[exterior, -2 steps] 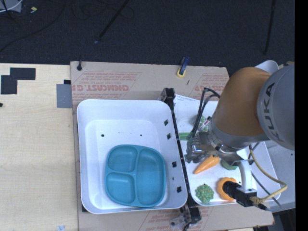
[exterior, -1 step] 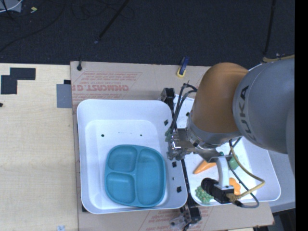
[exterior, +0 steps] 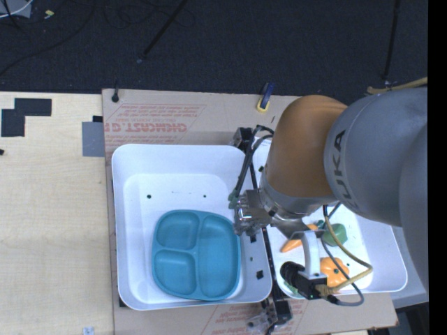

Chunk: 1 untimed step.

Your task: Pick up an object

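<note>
Camera view: fixed above, looking down at a slant.
Bench (exterior: 49,208): pale wood, with black and grey patches (exterior: 28,114) at its left.
Card (exterior: 167,117): brown sheet with red print, lying under both bins.
Clip (exterior: 265,98): blue and yellow, at the card's far edge.
Left bin (exterior: 133,166): white and shallow, holding one thing.
Plate (exterior: 195,253): blue, three compartments, lying flat in the left bin toward its near right corner, its edge close to the bin wall.
Right bin (exterior: 391,264): white, largely covered by the arm.
Arm (exterior: 363,159): grey, reaching in from the right, with the orange band (exterior: 300,145) above the wrist; the wrist hangs over the right bin's left part.
Jaws: under the wrist, over the right bin; whether released or clenched cannot be told.
Orange piece (exterior: 292,243): in the right bin, just below the wrist.
Second orange piece (exterior: 334,267): in the right bin, nearer the front edge, partly crossed by cable.
Green piece (exterior: 339,232): in the right bin, beside the orange ones, partly hidden.
Background: dark surface with cables beyond the bench.
</note>
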{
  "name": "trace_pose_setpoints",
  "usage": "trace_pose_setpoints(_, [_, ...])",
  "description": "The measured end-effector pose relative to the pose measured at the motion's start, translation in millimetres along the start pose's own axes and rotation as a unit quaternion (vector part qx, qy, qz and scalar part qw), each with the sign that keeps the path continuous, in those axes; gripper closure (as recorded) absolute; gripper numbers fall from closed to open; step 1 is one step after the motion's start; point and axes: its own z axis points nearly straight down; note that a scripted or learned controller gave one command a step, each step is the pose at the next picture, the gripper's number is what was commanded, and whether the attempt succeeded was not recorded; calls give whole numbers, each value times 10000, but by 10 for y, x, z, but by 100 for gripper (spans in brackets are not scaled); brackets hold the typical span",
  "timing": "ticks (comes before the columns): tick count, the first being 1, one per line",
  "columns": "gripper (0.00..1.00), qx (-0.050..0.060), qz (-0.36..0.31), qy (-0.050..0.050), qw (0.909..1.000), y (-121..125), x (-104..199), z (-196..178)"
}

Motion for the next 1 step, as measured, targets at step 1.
trace_pose_setpoints(1, [100, -11, 12, -1, 10000, 56, -114, -45])
